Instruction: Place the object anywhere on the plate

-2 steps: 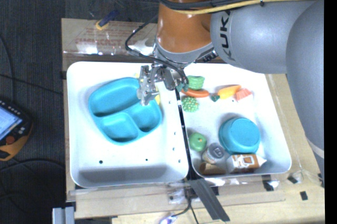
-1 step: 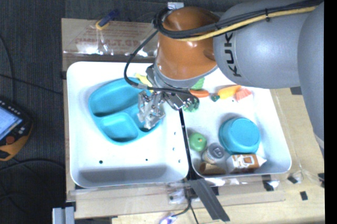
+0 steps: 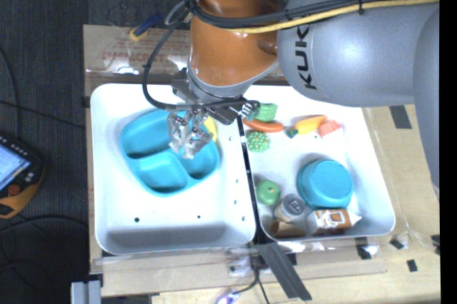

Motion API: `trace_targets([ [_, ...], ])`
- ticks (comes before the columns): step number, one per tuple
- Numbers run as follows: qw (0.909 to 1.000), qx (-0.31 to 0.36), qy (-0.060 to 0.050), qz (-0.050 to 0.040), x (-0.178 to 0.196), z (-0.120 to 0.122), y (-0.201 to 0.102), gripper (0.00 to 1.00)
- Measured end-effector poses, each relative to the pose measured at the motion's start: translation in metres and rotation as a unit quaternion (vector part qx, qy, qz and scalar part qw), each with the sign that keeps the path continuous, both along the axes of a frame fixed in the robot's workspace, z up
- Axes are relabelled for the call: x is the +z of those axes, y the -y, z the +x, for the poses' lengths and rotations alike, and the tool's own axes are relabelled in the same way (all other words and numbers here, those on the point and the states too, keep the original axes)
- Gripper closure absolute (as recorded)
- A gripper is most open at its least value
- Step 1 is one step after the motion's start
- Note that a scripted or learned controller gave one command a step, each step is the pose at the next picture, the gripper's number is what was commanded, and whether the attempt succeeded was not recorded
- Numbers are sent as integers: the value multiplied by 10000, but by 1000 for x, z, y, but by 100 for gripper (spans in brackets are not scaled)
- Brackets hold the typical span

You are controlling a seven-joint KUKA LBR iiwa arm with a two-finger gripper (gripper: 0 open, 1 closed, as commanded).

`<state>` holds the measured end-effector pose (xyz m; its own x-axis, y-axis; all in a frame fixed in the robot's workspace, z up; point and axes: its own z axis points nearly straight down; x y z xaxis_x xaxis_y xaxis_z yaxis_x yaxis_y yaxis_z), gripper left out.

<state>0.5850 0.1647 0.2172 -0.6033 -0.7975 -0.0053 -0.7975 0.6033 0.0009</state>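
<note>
A blue plate (image 3: 163,153) with three compartments lies in the left white bin (image 3: 121,224). My gripper (image 3: 187,135) hangs straight down over the plate's upper right compartment, close to its surface. A small yellow object (image 3: 209,126) shows right beside the gripper's right side, above the plate's edge; whether it is gripped or resting there cannot be made out. The orange wrist band and grey arm hide the bin's back rim and part of the plate.
The right bin (image 3: 371,174) holds a carrot (image 3: 264,126), a green knobbly piece (image 3: 258,142), a green block (image 3: 266,110), a yellow-orange item (image 3: 309,125), a blue cup (image 3: 325,183), a green apple (image 3: 268,191), a can (image 3: 290,207) and a small box (image 3: 333,219).
</note>
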Motion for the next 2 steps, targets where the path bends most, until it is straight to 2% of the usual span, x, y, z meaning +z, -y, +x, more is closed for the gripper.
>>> trace_targets([
  [1,10000,1,-1,0,0,0,0,0],
  [2,10000,-8,11,24,10,1,-1,100],
])
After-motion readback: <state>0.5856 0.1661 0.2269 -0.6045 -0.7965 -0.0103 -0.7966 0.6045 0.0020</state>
